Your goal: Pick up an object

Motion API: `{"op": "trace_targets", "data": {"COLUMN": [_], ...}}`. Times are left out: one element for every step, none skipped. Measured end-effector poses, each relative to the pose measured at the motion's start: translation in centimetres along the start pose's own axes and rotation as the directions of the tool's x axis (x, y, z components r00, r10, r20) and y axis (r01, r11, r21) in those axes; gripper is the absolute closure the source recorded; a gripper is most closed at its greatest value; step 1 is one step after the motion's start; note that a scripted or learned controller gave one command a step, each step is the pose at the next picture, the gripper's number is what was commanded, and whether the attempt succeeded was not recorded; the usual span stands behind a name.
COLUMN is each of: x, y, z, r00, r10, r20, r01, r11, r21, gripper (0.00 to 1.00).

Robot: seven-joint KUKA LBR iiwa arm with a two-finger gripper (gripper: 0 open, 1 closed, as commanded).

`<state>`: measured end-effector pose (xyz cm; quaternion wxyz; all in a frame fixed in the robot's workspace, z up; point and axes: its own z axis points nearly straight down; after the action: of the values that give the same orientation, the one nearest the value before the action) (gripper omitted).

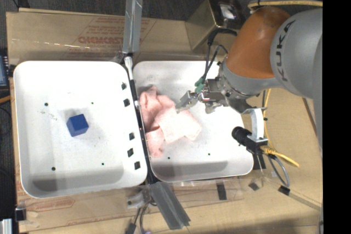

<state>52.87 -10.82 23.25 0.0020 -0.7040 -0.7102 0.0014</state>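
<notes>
Cardboard-topped bench [66,30], two white bins [33,118] side by side

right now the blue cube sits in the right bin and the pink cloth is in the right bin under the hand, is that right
Not quite. The camera view shows the blue cube in the left bin, alone and away from its walls. The rest holds: the pink cloth lies in the right bin, with the hand over its upper edge.

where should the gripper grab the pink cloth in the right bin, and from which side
Probably the raised fold near the middle of the pink cloth, coming straight down from above. It lies crumpled and limp against the left wall of the right bin, so a side approach is walled off, and a bunched ridge gives the gripper something to pinch. The blue cube sits in the other bin.
</notes>
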Motion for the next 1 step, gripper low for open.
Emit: {"op": "trace_targets", "data": {"x": [-5.19], "y": [3.45], "z": [13.80], "r00": [0.995], "r10": [-0.102], "r20": [0.002], "r01": [0.102], "r11": [0.995], "r21": [-0.007], "gripper": [0.00]}}
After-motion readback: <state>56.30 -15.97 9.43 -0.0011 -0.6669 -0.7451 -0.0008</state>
